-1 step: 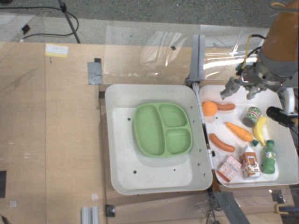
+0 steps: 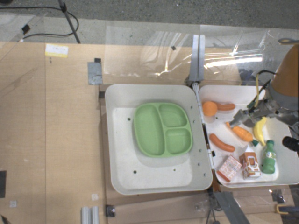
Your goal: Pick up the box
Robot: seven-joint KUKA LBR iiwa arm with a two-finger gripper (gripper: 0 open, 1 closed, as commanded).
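Nearest the viewer, along the front wall of the right bin (image 2: 243,183), lie three packaged items in a row: a pale pink-and-white carton (image 2: 229,168) lying tilted, the box (image 2: 250,164), brown-orange with a white panel, just beside it to the right, and a green bottle (image 2: 268,157) standing right of the box. The box rests on the bin floor, free of the arm and touching nothing above it. A little farther in, a red sausage (image 2: 222,143) lies diagonally near the bin's left wall, with a carrot (image 2: 242,133) and a yellow banana (image 2: 259,128) to its right. Over these two, the pincer (image 2: 239,118) hangs at the end of the grey arm (image 2: 280,104), which enters from the right with its orange band at the frame edge; the pincer tip lies just beside the carrot, well apart from the box, and whether its fingers are spread or closed cannot be told at this angle. Farther still, an orange (image 2: 210,108) and a second sausage (image 2: 226,107) lie near the rear left corner. The left bin (image 2: 117,139) holds a green divided plate (image 2: 162,129) with three compartments, set at its centre. Beyond both bins, the wooden counter (image 2: 46,125) carries a yellow label (image 2: 56,50) and clear plastic sheeting (image 2: 154,55).
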